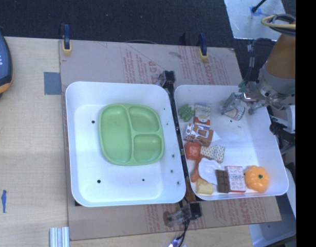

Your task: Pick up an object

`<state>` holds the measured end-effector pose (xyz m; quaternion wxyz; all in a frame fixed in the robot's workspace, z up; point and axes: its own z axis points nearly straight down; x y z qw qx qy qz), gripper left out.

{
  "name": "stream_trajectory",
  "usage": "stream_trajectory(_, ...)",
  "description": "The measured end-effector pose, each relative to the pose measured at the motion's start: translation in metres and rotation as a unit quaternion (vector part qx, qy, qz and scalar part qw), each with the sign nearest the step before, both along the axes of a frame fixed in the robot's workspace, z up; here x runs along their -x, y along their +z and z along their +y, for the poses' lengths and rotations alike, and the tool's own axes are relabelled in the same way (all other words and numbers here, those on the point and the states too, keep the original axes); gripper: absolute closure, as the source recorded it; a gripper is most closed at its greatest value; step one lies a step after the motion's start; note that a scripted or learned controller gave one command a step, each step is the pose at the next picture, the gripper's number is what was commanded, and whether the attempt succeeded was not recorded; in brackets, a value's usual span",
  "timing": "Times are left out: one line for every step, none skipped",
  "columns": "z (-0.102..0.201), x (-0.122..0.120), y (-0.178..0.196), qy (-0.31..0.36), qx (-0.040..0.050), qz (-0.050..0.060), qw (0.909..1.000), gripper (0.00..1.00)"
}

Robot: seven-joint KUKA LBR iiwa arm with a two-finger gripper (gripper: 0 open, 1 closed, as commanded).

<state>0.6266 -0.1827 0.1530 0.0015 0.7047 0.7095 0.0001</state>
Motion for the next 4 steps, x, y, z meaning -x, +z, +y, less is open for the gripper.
stream_trajectory(-0.015,-0.031,-0.061,0.001,0.0006,0.000,1.0000,0.00)
stream_trajectory(-0.016,-0.029,-0.049,0.002,0.0004,0.002,1.0000,1.00)
stream_trajectory(0.053,-0.031,0.023,0.000,-0.0012,0.000,1.0000,1.00)
stream_trajectory(0.128,-0.018,0.040,0.002,-0.0018,0.003,1.0000,1.00)
